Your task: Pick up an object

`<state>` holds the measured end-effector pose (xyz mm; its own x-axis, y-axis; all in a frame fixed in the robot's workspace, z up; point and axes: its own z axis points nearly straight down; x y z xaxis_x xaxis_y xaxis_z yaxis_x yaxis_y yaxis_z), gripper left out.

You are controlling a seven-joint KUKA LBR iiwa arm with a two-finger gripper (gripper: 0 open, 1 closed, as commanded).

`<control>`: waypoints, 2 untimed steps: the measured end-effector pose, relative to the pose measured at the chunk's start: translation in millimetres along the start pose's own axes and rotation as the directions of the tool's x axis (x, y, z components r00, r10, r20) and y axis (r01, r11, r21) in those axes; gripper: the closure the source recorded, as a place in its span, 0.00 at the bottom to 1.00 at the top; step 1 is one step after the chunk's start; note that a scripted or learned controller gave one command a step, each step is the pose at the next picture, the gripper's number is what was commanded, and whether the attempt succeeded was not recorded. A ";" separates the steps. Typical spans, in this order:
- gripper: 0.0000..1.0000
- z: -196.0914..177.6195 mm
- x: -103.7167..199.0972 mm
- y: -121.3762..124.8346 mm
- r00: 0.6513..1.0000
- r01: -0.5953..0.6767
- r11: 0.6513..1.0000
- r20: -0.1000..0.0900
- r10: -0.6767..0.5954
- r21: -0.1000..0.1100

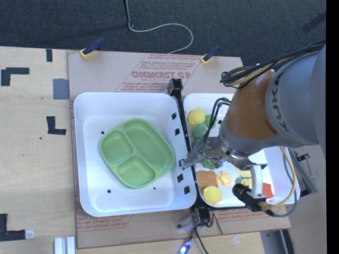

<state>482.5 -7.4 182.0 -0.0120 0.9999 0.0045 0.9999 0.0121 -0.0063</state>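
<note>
We see the grey arm (296, 94) with its orange band (251, 107) reaching in from the right and hanging low over the right white bin (283, 157). Its claw (204, 155) sits at the left side of that bin, close to the divider between the two bins, and it is too dark and tangled with its own hardware for us to say how it is set.

The things to pick lie in the right bin, crowded along its left side. A yellow ball-like object (196, 116) rests near the far end, with a green object (199, 131) just beside it toward us, next to the claw. Nearer the front we find a brown block-shaped object (206, 178), a small pale yellow piece (224, 179) beside it, and another round yellow object (212, 194) close to the front wall. A red-and-white item (266, 189) lies further right, partly behind the arm's black fitting.

The left white bin (87, 152) holds a green divided tray (136, 152) with three compartments, lying flat and turned at a slant. Both bins stand on a cardboard sheet (153, 73) on the tabletop (32, 142), held by two blue-and-yellow clamps (92, 47) at its far edge.
</note>
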 end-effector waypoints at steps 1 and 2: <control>0.00 -219.8 22.4 1.7 1.000 -0.007 1.000 0.002 0.007 -0.024; 0.00 -162.6 108.4 0.5 1.000 -0.003 1.000 0.005 0.003 0.000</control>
<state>482.7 100.3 345.1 -0.0090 1.0000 -0.0001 0.9999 0.0090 -0.0061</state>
